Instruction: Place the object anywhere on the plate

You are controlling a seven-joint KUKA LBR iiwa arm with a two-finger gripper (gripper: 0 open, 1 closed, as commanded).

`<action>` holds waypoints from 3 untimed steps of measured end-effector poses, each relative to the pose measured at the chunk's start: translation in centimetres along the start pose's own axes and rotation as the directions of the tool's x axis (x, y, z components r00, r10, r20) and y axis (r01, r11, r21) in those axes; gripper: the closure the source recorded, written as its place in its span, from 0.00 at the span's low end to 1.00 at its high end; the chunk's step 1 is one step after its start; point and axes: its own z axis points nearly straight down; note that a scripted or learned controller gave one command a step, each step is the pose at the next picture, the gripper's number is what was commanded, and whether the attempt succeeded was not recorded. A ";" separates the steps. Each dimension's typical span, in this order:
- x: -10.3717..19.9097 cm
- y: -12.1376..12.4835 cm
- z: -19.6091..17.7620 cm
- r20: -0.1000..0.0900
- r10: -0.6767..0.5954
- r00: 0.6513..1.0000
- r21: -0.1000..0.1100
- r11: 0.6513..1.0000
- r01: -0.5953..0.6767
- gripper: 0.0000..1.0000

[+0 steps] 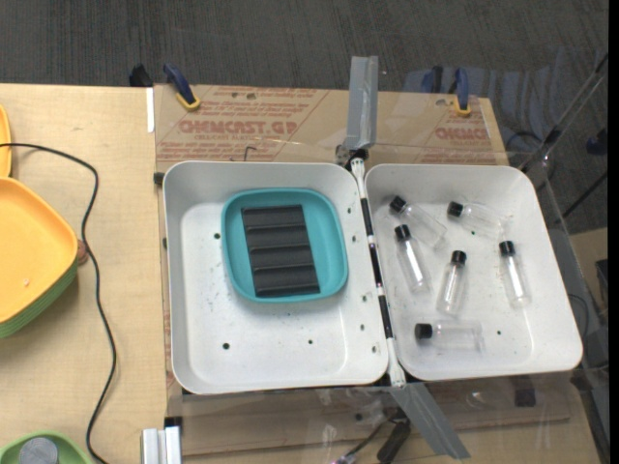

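A teal square plate lies in the left white bin, toward its back. A black ribbed rectangular block rests on the plate's middle. In the right white bin lie several clear vials with black caps, among them one at the back left, one near the centre and one at the front.
Yellow and green dishes are stacked on the wooden table at the far left, with a black cable running past them. Blue-and-orange clamps hold a cardboard sheet behind the bins. A grey metal post stands between the bins at the back.
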 end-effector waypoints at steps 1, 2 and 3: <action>0.0 0.0 0.0 0.000 -0.001 1.000 0.000 1.000 0.001 0.00; 0.0 0.0 0.0 0.001 -0.001 1.000 0.000 1.000 0.001 0.00; 0.5 0.1 0.0 0.001 -0.001 1.000 0.001 1.000 0.001 0.00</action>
